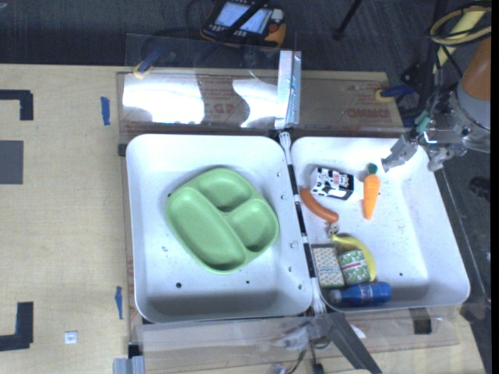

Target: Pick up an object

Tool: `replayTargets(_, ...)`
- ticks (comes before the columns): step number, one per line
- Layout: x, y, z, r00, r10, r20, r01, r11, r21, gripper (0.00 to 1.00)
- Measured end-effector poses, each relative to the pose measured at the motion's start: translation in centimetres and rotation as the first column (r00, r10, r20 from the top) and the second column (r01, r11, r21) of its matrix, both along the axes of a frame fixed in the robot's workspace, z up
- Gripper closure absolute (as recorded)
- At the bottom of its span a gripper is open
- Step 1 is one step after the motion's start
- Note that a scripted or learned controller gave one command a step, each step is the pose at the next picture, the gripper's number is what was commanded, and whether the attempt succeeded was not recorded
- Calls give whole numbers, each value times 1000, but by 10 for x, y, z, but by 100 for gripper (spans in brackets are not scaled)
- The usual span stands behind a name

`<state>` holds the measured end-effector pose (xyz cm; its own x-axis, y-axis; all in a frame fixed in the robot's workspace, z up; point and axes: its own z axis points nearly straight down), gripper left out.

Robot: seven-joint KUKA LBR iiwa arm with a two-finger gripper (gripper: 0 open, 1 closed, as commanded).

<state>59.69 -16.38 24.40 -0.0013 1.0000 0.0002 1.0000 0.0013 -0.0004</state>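
While the grey arm [475, 92] reaches in over the far right corner of the right bin [437, 232], its gripper [415, 151] hangs just above the bin's back rim with its two fingers spread apart and nothing between them. The nearest thing to it is a small carrot [370, 195], orange with a green tip, lying lengthwise with the green end toward the gripper and apart from it. Just left of the carrot lies a small black-and-white cow-patterned box [333, 183], and below that box a reddish-orange sausage [318, 204] lies at a slant near the bin's left wall. Farther toward the front of the same bin, a yellow banana [360, 249] curves around a small patterned packet [340, 266] in green, red and white, touching it. A blue bottle [363, 293] lies on its side along the front wall, just beside the packet. The left bin [148, 209] holds a light green divided plate [222, 218] with three compartments, lying flat in the middle. Both bins sit side by side on the pale tabletop [54, 232], which carries black corner marks and bits of blue tape. Behind the bins a dark handheld controller [243, 19] with a lit screen rests on the floor.
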Motion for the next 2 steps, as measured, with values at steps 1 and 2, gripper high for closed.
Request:
replayTargets(1,18,-14,-95,996,91,1,-91,996,0,0)
replayTargets(2,13,-13,-158,989,149,4,-149,989,-2,0)
